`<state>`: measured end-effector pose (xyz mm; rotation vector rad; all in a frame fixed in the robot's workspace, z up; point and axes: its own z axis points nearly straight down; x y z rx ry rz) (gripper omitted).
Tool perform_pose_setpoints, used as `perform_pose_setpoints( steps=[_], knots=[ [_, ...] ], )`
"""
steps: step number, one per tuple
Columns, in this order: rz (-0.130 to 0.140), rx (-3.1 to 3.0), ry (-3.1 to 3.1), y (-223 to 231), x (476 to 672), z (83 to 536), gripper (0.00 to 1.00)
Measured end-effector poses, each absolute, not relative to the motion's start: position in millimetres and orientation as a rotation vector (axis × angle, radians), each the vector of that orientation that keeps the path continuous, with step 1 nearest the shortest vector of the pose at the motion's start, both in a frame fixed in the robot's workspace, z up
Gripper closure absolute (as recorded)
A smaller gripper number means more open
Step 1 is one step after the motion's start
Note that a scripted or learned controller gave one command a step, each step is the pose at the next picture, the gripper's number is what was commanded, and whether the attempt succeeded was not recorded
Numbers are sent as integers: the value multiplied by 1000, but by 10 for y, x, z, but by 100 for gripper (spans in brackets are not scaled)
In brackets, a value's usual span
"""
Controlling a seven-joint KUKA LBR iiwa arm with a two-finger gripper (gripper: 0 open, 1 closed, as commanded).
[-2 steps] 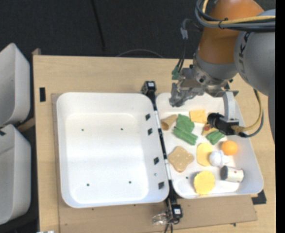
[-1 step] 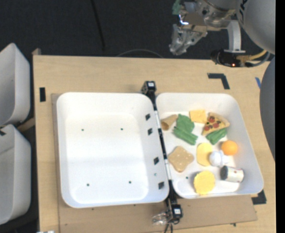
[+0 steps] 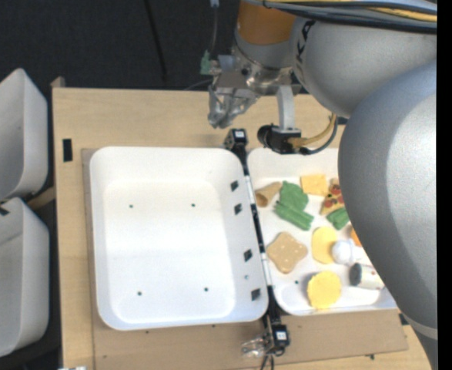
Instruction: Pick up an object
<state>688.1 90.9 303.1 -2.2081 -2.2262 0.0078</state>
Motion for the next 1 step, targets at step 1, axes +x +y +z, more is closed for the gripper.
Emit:
perform_pose_setpoints(
  steps=[1],
  knots=[
    [-17,-2221,-2233,1128,6901,4115,100]
  ],
)
